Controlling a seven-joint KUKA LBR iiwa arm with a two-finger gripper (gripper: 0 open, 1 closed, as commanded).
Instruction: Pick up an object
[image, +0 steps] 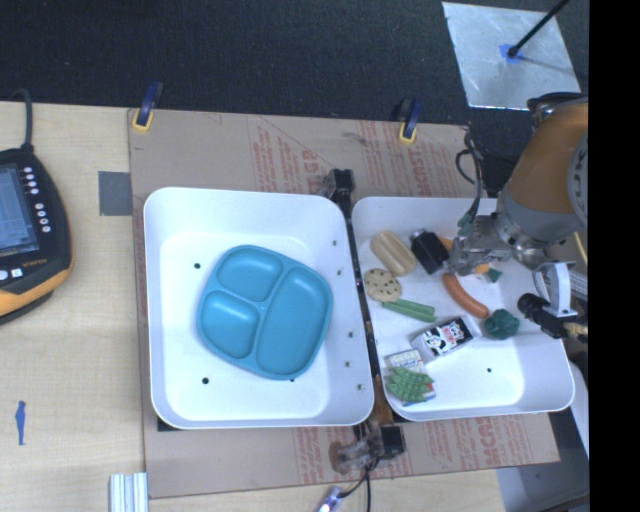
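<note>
Nearest you, the left bin (160, 300) is cradling only the blue divided plate (265, 311), while the right bin (540, 395) is crowding the pickable toys, and your gripper (478, 252) is hovering over the sausage (466, 294), its grasp unreadable.

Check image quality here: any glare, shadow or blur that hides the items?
Camera view: even light, soft shadows; white bins bright but not blown out; blue plate crisp; small toys by the gripper soft and low-res; floor at top dark, with one bright patch.
</note>
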